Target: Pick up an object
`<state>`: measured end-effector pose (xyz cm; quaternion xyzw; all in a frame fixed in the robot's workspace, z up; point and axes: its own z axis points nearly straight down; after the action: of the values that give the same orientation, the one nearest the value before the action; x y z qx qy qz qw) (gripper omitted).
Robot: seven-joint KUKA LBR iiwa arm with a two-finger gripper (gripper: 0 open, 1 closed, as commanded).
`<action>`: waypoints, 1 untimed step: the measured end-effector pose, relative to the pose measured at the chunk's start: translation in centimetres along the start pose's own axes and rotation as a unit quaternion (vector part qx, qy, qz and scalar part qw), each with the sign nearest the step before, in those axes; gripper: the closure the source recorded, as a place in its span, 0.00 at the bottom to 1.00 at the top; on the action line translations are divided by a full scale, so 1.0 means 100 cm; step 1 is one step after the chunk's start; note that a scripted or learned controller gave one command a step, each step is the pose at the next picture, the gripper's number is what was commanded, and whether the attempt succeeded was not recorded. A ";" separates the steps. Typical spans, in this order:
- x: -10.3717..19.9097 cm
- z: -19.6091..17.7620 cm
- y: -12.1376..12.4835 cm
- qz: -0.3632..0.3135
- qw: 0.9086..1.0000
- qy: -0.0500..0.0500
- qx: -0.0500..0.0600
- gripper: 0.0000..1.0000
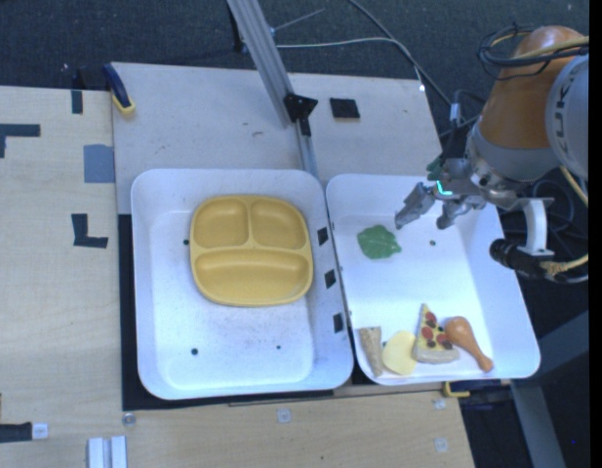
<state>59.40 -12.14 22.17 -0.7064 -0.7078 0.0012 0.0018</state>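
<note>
A green leaf-shaped piece (379,242) lies flat on the floor of the right bin (496,291), in its far left part, close to the wall shared with the other bin. It is the nearest object to the gripper (429,212), which hangs above the far part of the same bin, just right of the leaf and apart from it. The two dark fingers (412,209) are spread, with a clear gap between them, and nothing sits in that gap. The grey arm with its orange band (523,86) reaches in from the right edge above the bin's far right corner.

Along the near wall of the right bin lies a small cluster of toy food: a pizza slice (433,334) with red dots, a brown drumstick (466,340) touching its right side, a pale yellow piece (399,353) just to its left, and a tan wedge (370,348) at the near left corner.

The left bin (164,291) holds a yellow divided plate (251,250) with three compartments, lying flat in the far half of the bin, well apart from the gripper.
</note>
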 end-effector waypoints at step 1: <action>0.000 -0.001 0.001 0.000 1.000 0.000 -0.001 0.00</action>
<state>59.47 -12.14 22.29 -0.7063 -0.7079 0.0004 0.0007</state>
